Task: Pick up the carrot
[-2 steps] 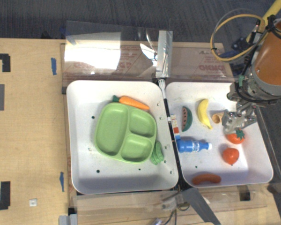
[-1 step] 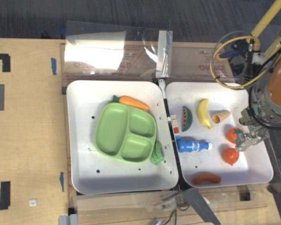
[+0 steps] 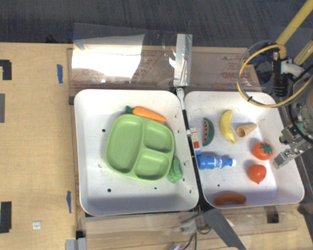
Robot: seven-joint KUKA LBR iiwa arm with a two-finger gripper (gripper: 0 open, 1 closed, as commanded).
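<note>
Although the gripper (image 3: pixel 289 152) sat at the right rim of the right bin (image 3: pixel 289 191), its metal parts blurred together against the bench edge, so whether it was parted or closed could not be told; nothing could be seen caught in it. It hung just beside the tomato (image 3: pixel 262 150), with the grey arm rising behind it toward the upper right of the camera view.

Moving outward, the right bin held the toys nearest the tool: a second red fruit (image 3: pixel 256 173), a banana (image 3: pixel 227 125), an ice-cream cone (image 3: pixel 245 129), a watermelon slice (image 3: pixel 207 131), a blue bottle (image 3: pixel 214 162) and a sausage (image 3: pixel 229 198) at the front wall.

The carrot (image 3: pixel 148 114) lay in the left bin (image 3: pixel 88 139), across the divider and well apart from the gripper. It rested against the far edge of the green divided plate (image 3: pixel 140 147), slanting, its leafy end toward the left.

Judged from this, the task had hardly begun (no reach, no contact, no lift). Everything remained: crossing to the left bin, descending over the carrot, closing on it and raising it clear of the plate's rim.
</note>
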